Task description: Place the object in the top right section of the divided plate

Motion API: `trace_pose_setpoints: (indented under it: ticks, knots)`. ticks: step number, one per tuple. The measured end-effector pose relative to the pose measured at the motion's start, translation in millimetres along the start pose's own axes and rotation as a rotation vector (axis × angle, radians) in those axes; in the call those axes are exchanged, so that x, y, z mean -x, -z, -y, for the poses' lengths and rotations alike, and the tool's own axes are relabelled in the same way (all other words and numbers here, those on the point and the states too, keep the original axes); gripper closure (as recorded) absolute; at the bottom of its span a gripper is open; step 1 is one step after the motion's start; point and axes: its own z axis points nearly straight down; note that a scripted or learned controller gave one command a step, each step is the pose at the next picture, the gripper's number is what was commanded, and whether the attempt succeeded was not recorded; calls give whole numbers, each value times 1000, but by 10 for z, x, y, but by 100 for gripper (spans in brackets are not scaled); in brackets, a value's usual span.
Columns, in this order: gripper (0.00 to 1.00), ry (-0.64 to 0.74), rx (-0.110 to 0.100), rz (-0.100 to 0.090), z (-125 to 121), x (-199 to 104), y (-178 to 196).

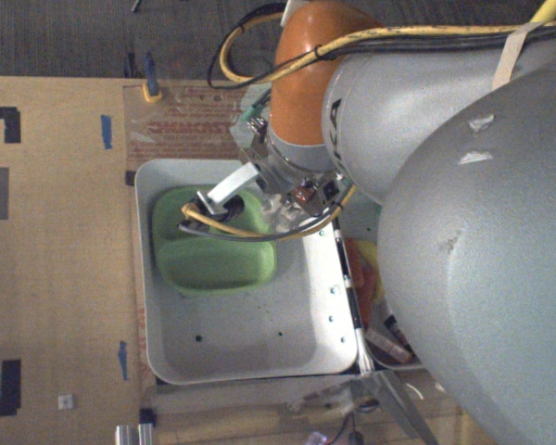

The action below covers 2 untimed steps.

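We see the grey arm (463, 202) as the largest thing here, sweeping in from the right and covering most of that side, with its orange band (306, 63) near the top centre. Below and to the left lies the table (56, 248), a tan surface carrying black corner marks (5, 123) and short strips of blue tape (107, 133).

On it sit the 2 white bins. The left bin (259, 341) is open to view, its floor bare toward the near edge. The right bin (357, 221) is mostly hidden under the arm. A sliver of it shows some red and yellow clutter (369, 276), which we cannot identify.

The green divided plate (213, 265) rests in the upper left part of the left bin, close to the bin's far and left walls. We can make out a ridge across it, separating a large nearer section from the sections farther back.

The wrist reaches down over the far side of the plate, and the jaws hang above its back sections. A yellow cable (250, 233) loops beneath them across the plate. Cable and wrist hardware crowd that spot, so we cannot tell whether the jaws are spread, pressed together or pinching anything. We cannot pick out the object itself; if it lies on the plate, the wrist hides it.
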Motion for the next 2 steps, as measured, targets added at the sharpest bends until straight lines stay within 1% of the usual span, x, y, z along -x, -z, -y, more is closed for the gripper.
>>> trace_pose_setpoints:
  ticks: [1,2]
  knots:
    - [100,285,3,-2,-764,582,650]
    - [0,285,3,-1,-762,581,650]
